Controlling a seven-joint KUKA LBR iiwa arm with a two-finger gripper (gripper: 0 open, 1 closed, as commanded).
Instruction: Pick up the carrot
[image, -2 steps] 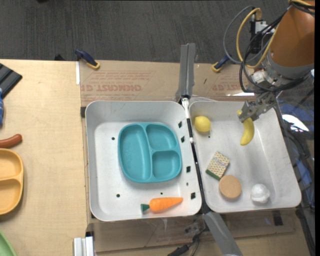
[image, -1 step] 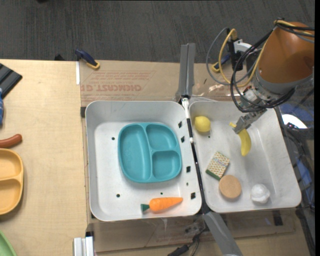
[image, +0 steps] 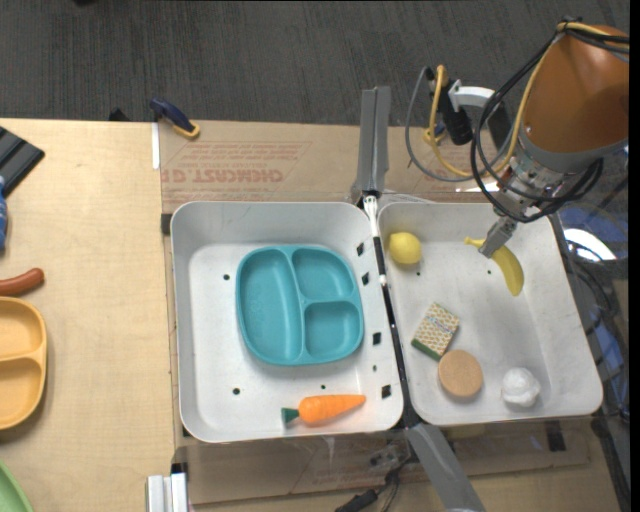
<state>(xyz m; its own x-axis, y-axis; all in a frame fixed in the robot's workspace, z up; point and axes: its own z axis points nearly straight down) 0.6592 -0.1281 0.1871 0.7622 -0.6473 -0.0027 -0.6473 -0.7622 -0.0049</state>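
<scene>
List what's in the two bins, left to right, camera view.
Teal tray → carrot → lemon → sponge → round disc → banana → white ball. The gripper hangs over the right bin beside the banana.

orange plate (image: 18, 365) cut by left edge, arm (image: 575, 90) cropped at right, gripper (image: 497, 240) fingers too small to read

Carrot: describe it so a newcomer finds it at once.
Find the left bin, the one holding the teal tray. The carrot lies along the bin's near edge, below the tray. It is the only orange, tapered thing there, with a green stub at one end.
</scene>
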